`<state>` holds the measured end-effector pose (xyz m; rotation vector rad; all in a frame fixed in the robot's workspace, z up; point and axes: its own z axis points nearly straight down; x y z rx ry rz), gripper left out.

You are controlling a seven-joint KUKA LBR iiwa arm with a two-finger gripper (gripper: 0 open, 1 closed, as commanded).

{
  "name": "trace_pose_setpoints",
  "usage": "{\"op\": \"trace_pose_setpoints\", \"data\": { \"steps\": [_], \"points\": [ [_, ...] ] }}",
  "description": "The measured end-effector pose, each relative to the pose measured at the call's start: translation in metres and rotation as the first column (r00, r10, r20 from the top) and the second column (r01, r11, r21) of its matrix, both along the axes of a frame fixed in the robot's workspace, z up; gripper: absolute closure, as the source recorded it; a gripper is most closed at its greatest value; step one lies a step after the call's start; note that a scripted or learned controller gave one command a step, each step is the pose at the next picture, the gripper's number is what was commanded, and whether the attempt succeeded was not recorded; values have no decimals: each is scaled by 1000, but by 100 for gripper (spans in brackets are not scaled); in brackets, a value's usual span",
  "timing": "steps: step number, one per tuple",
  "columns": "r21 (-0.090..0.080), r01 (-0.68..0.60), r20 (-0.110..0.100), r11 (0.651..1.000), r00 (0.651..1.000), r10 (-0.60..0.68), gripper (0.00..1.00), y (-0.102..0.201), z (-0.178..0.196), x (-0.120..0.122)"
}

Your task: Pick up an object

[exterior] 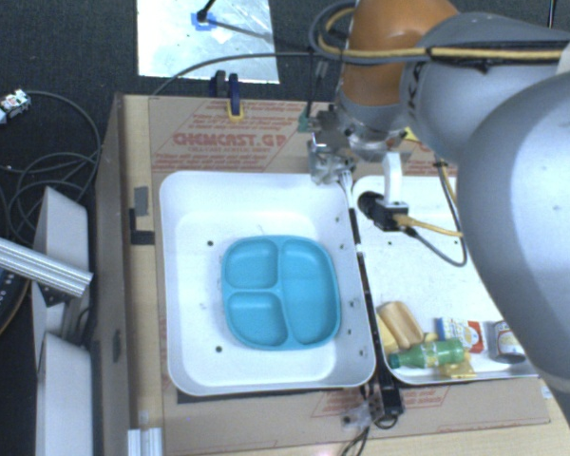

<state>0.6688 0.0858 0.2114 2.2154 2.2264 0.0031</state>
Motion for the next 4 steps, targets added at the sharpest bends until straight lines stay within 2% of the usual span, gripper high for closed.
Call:
{"op": "trace_pose_setpoints", "data": {
  "steps": [1,2,3,4],
  "points": [
    [-1,0,-1,1000,1000,0,100,1,-11,0],
    [0,0,-1,1000,1000,0,100,26,-28,0],
    [1,0,-2,1000,1000,0,100,102,-68,-33],
    [0,3,5,1000,1000,-3,100,84,70,-15]
  ]
}}
